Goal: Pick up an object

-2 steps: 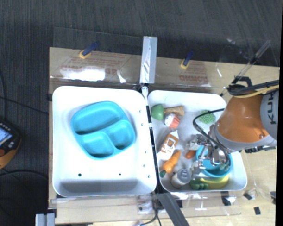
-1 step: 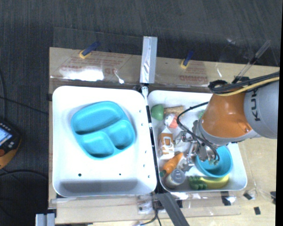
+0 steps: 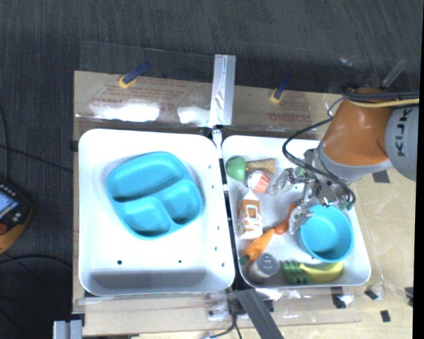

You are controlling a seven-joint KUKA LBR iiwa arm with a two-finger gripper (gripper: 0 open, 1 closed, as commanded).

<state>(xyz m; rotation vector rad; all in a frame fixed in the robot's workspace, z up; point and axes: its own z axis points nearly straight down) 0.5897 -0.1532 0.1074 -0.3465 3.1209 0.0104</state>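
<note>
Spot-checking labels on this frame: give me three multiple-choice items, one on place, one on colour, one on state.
1. Where does the divided tray lie?
A. left bin
B. right bin
C. on the bench outside the bins

2. What colour is the round bowl?
A. red
B. blue
C. yellow

3. Where is the claw now?
A. over the left bin
B. over the right bin, beside the bowl
C. parked off the bench

Answers:
1 A, the tray sits inside the left bin.
2 B, the bowl is plainly blue.
3 B, the claw hangs above the right bin, just up and left of the bowl.
</note>
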